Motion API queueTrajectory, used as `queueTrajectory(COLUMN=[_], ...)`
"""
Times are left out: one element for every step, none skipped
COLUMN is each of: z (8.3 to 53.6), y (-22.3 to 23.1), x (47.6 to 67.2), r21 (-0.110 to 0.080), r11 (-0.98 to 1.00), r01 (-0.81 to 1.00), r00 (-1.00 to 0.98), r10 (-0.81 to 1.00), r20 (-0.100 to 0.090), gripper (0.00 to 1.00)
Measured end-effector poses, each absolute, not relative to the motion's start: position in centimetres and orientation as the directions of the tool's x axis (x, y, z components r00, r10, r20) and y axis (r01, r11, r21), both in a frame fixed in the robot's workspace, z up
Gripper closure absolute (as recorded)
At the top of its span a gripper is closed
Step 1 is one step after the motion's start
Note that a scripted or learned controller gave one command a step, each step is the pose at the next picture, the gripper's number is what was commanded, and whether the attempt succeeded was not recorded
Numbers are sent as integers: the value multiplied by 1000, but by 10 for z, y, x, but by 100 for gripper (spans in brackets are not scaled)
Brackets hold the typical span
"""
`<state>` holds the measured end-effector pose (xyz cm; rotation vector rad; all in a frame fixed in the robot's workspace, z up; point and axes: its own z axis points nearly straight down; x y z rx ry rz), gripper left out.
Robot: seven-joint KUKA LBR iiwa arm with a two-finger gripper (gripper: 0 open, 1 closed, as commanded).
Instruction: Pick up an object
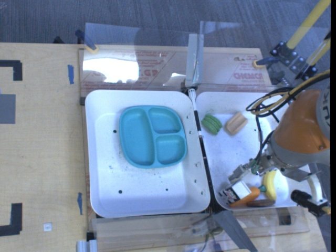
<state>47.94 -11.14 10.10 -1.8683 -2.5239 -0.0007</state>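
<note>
My gripper (pixel 236 189) is low in the front part of the right bin (pixel 231 151), near its left wall. An orange carrot-like piece (pixel 250 196) lies right beside and partly under it. A yellow banana (pixel 270 185) rests just to the right, partly hidden by the wrist. At the back of this bin lie a green ridged object (pixel 211 124) and a tan bread-like piece (pixel 235 123), both well apart from the gripper.
The left bin (pixel 102 156) holds a blue divided plate (pixel 153 136). A raised rim (pixel 198 140) separates the two bins. The arm's orange-banded body (pixel 304 127) and black cables (pixel 268 106) hang over the right bin's right side.
</note>
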Motion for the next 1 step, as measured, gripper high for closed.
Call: queueTrajectory(z=[211], y=[-173], x=[481], r21=[9], r11=[292], r01=[956], r00=[-292], r10=[956], r20=[-8], gripper=[0])
